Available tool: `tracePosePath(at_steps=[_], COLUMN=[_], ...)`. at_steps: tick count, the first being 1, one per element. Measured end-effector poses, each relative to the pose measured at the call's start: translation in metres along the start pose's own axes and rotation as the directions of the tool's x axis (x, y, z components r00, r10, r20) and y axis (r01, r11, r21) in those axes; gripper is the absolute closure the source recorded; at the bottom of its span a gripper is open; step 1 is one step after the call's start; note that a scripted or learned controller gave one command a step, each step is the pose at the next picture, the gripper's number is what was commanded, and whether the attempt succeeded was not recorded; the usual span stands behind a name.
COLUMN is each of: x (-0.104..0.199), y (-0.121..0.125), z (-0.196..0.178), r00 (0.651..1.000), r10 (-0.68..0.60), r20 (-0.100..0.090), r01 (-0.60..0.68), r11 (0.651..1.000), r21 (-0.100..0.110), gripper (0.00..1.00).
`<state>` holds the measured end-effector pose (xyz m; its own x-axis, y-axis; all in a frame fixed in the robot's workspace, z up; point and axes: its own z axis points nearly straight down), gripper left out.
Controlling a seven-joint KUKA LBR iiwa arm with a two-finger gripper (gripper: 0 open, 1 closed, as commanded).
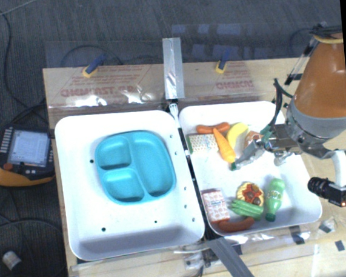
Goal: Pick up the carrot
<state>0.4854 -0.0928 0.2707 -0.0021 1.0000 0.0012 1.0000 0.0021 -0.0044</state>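
The carrot (pixel 224 144) is a short orange tapered piece lying in the right bin (pixel 302 214), near its back left, between a red-orange stick (pixel 211 128) and a yellow fruit (pixel 238 133). My gripper (pixel 255 161) hangs over the middle of the same bin, just right of the carrot. Its fingers are spread, one tip (pixel 234 165) close to the carrot's near end, the other (pixel 278 160) further right. Nothing is between them.
A checkered packet (pixel 201 142) lies left of the carrot. The bin's front holds a red-and-white box (pixel 214 202), a green vegetable (pixel 246 208), a red-yellow toy (pixel 249 192), a green bottle (pixel 275 197) and a red sausage (pixel 233 224). The left bin (pixel 85 234) holds a teal divided plate (pixel 134 166).
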Motion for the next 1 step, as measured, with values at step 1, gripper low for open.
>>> tracePosePath(at_steps=[1], x=[-0.0295], y=[0.0508], z=[0.0410], r00=[0.992], r10=[-0.126], r20=[0.001], r01=[0.126], r11=[0.992], r21=[-0.001], gripper=[0.00])
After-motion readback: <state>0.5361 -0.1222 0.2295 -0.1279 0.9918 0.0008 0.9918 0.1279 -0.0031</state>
